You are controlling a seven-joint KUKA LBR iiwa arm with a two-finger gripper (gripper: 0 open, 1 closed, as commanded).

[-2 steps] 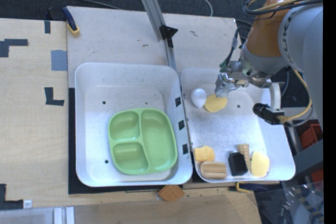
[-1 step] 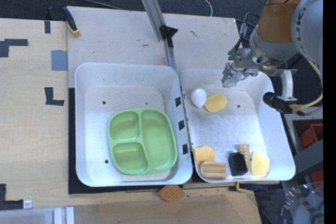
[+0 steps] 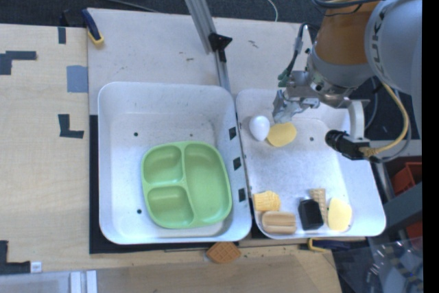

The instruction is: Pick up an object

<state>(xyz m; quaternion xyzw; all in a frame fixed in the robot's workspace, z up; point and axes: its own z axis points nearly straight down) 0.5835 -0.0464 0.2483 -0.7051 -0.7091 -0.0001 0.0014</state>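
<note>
My gripper [image 3: 285, 111] hangs low over the far part of the right bin [image 3: 312, 161], its fingers pointing down just above a yellow rounded piece [image 3: 281, 135]. A white egg-shaped object [image 3: 259, 127] lies right beside that yellow piece, to its left. The yellow piece sits right under the fingertips; I cannot see whether it is between them. Along the bin's near edge lie a waffle-like yellow piece [image 3: 267, 201], a hot-dog bun [image 3: 278, 221], a black block [image 3: 310, 213] and a pale yellow lemon-like object [image 3: 339, 214].
The left bin [image 3: 123, 147] bears a green divided plate [image 3: 186, 183]. A tan waffle-like piece [image 3: 223, 252] lies on the bench outside the bins at the near edge. A slanted metal pole [image 3: 195, 0] crosses above the bins' far side.
</note>
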